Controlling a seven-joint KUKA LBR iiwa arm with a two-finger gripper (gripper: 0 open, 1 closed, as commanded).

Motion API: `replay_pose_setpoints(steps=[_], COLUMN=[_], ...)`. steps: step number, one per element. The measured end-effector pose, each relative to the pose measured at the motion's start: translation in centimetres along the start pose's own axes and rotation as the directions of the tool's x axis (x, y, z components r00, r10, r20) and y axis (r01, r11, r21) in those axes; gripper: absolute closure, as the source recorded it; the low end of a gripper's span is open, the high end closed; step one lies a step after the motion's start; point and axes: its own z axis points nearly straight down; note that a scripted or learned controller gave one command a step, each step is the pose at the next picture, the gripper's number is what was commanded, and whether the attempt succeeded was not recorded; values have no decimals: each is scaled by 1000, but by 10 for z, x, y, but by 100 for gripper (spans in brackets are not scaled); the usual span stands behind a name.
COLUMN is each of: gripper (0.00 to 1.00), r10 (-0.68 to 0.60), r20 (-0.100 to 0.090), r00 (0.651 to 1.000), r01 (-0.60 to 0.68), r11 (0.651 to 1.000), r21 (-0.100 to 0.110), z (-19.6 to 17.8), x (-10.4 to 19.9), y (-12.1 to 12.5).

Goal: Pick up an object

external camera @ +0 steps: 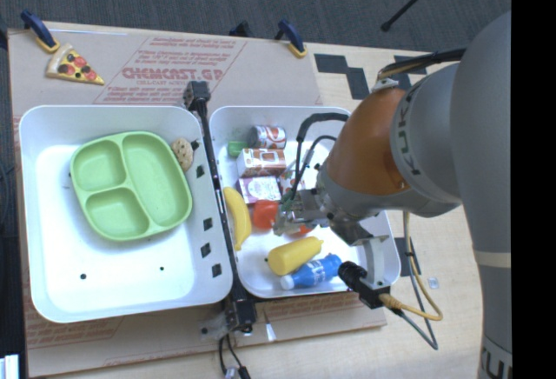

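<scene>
Camera view reads "CHEMCAST" on the cardboard; tool state unclear

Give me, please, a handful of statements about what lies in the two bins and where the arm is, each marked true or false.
1. The green divided tray lies in the left bin. True.
2. The banana lies in the left bin beside the tray. False: it lies in the right bin, along its left wall.
3. The claw is over the right bin, near the red object. True.
4. The blue bottle stands upright. False: it lies on its side near the bin's front edge, next to the yellow bottle.
5. The pizza slice toy lies on the cardboard outside both bins. True.
</scene>
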Motion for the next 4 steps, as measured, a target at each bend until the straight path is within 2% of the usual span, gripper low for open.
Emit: replay_pose_setpoints(steps=[4], gripper=[100], r10=[-15], r20=[3], r00=[1000], r01=[15], r11=[1000], r21=[-4], z=[-41], x=[0], y=[5])
